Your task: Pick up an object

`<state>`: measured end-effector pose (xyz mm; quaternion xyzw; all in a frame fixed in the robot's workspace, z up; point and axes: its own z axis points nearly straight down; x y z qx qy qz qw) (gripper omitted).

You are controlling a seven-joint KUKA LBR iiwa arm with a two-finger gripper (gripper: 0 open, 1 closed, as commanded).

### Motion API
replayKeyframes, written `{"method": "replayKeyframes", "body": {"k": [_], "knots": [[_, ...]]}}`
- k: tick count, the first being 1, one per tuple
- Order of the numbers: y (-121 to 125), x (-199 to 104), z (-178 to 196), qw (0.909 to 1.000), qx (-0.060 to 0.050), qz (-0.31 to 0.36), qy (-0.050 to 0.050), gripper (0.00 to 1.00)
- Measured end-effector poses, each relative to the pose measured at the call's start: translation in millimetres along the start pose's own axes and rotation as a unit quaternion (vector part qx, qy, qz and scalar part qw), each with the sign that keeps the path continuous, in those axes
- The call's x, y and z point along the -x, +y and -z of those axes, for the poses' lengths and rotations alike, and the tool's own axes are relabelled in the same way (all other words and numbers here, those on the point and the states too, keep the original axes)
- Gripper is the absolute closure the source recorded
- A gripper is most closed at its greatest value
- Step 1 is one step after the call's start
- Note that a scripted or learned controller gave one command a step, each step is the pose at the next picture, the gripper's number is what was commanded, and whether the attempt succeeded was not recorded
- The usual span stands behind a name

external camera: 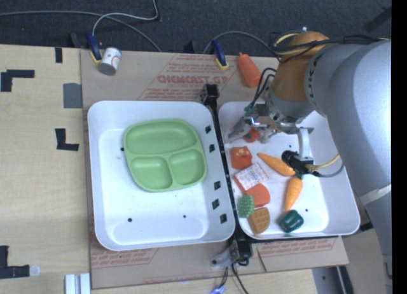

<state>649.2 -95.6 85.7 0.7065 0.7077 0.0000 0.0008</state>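
1. The hand [252,128] hangs low over the far-left part of the right bin [337,213], its fingers spread a little around a small red-orange piece [252,136]; whether they grip it, I cannot tell.
2. Just nearer than that piece lies an orange-red block [241,157], then a white-and-red packet [252,175].
3. Right of the packet lie 2 carrots [276,163], one above the other.
4. A green piece [245,206], a brown biscuit [259,220] and a dark teal object [292,222] sit along the bin's near edge.
5. The left bin [105,178] holds a green divided plate [165,154].
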Motion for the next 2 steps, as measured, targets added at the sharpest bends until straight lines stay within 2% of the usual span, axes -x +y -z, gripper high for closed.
{"method": "replayKeyframes", "body": {"k": [1, 2], "knots": [[20, 6, 0, 1.0, 0.0, 0.001, 0.001, 0.0], [21, 5, 11, 1.0, 0.001, 0.001, 0.0, 1.0]]}}
